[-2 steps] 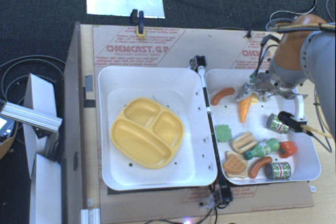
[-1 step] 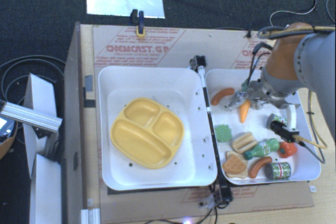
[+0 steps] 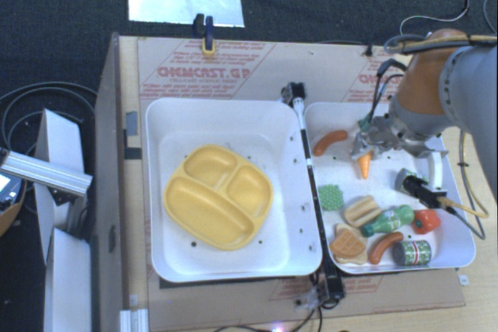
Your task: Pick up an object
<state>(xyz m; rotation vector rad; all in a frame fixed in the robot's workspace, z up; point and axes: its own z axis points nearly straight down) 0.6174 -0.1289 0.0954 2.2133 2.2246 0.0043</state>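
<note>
White bins sat side by side on the bench. The left bin (image 3: 156, 167) held one yellow tray (image 3: 218, 196) with three compartments, lying flat near the bin's centre and turned at an angle to its walls.

The right bin (image 3: 459, 241) held the toy foods. A red sausage (image 3: 331, 141) lay in its upper left area, near the wall between the bins. Below it lay a green mesh piece (image 3: 330, 197), and further down a waffle (image 3: 348, 245) rested at the front edge.

The carrot (image 3: 363, 165) stood point-down in the upper middle of the right bin, its broad end directly under the gripper (image 3: 366, 145). The carrot met the gripper there. Whether the gripper was open or closed, or had hold of the carrot, could not be told.

A bun (image 3: 362, 210) lay just above the waffle. A brown sausage (image 3: 381, 246) lay beside the waffle. A green bottle (image 3: 387, 220) lay on its side between bun and sausage. A can (image 3: 411, 252) lay at the front, with a tomato (image 3: 426, 221) just above it.

The arm (image 3: 459, 89) entered from the right, over the bin's upper edge.
</note>
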